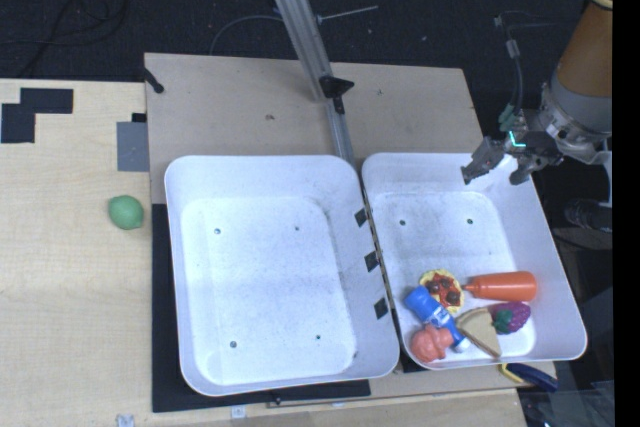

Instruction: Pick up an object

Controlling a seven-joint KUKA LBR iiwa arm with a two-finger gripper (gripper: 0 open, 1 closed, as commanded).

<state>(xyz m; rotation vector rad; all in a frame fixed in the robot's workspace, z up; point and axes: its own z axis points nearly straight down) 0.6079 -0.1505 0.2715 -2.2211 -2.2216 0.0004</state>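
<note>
Here the grey arm (585,75), with its orange band above the wrist, reaches in from the right and holds its claw (497,165) over the far right edge of the right bin (440,215), near that bin's back corner. The two dark fingers are spread apart with nothing between them, so the claw is released and grasps no object. The things to be picked lie clustered in the near right corner of the right bin, well apart from the claw. An orange bottle-shaped toy (500,287) lies on its side, pointing left toward a small yellow and red item (441,289) just beside its tip. Below these, a blue piece (432,313) lies slantwise, touching a pink lump (431,344) at its lower end. A tan wedge (482,331) rests just right of the blue piece, and a small purple item (512,317) sits against the wedge's upper right side, under the orange toy. The left bin (265,270) sits beside the right one, their inner edges touching along a row of dark clips. Both bins rest on a light wooden worktop (60,295), and a green ball (126,212) lies on that worktop to the left of the left bin, well apart from it. A metal rail (305,35) slants up from between the bins toward the back.
</note>
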